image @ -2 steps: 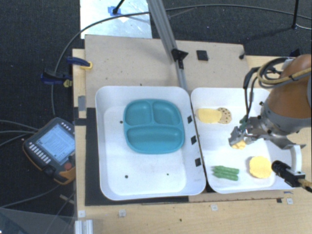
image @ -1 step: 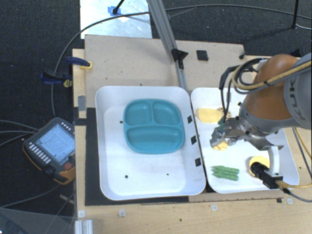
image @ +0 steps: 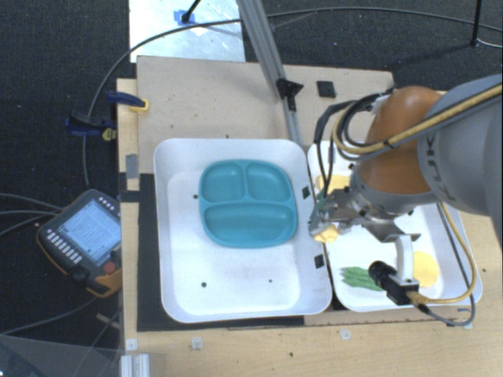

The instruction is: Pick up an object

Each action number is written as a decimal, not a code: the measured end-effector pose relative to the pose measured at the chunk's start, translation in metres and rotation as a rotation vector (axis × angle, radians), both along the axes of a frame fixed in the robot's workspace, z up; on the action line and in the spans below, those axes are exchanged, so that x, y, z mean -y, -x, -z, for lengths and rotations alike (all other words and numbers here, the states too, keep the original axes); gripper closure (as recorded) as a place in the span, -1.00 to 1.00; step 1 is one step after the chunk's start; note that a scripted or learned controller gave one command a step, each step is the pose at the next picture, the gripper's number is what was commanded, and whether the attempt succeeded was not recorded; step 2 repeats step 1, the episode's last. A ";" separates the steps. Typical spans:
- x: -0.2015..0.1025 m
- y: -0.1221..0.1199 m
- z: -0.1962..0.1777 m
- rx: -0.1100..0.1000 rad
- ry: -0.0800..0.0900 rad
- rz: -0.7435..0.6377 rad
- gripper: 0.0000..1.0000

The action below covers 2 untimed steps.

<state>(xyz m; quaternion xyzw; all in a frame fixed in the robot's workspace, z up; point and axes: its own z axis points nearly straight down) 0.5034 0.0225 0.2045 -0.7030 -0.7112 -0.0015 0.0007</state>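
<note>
A yellow object (image: 330,232) sits at the gripper (image: 324,228), whose finger state I cannot tell; green object (image: 358,277) at five o'clock, teal plate (image: 248,203) at nine.

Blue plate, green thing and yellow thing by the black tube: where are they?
blue plate (image: 248,204): camera view, divider ridge at its middle.
green thing (image: 357,277): camera view, its middle.
yellow thing (image: 426,269): camera view, its middle.
</note>
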 end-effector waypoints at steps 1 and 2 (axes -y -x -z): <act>-0.055 -0.013 -0.019 0.002 0.000 0.000 1.00; -0.055 -0.013 -0.019 0.002 0.000 0.000 1.00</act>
